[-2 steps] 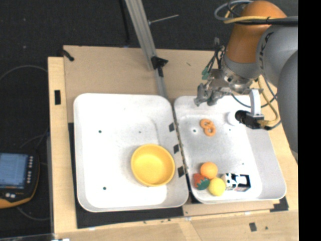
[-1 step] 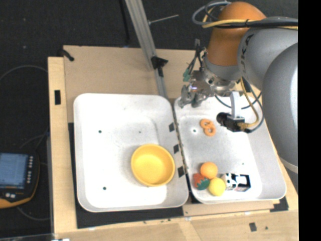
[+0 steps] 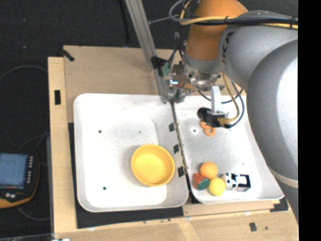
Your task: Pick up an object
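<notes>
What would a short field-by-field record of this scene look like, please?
left bin: yellow bowl, front right area
right bin, front: orange ball, yellow ball, red-and-green piece, black-and-white block
right bin, farther back: small orange piece
gripper: over the bins' far end, by the divider
held object: none visible

A bowl (image 3: 153,164) lies in the left bin (image 3: 100,119), toy fruits (image 3: 209,170) in the right bin (image 3: 228,149).

Tan bench board (image 3: 100,69) on black floor (image 3: 30,34) — blue-screen pendant (image 3: 17,177) at left, slanted metal post (image 3: 140,29) behind.
</notes>
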You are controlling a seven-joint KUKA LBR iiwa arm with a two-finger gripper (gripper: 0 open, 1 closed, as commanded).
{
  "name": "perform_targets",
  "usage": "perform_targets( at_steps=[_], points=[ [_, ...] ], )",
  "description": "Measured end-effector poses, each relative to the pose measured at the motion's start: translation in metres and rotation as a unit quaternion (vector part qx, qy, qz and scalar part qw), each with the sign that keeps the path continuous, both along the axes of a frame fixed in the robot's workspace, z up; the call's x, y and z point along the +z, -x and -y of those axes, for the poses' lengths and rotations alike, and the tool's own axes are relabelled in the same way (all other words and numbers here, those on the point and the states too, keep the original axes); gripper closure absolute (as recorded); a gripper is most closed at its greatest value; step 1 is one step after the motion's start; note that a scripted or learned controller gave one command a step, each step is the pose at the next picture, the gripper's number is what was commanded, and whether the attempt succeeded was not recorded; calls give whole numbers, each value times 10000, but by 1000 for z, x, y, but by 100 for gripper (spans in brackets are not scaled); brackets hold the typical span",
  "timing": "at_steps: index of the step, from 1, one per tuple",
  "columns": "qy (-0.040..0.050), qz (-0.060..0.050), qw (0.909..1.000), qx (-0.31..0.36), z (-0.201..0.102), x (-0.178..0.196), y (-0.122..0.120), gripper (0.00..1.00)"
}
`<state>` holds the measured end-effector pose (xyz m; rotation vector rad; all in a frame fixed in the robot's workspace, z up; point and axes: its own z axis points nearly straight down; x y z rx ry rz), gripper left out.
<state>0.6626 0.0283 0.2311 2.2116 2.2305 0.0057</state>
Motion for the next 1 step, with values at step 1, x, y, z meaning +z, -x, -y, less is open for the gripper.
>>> perform_targets(
  at_steps=[1],
  points=[
    [0,-18,10000,-6,-50,5,12,100]
  ],
)
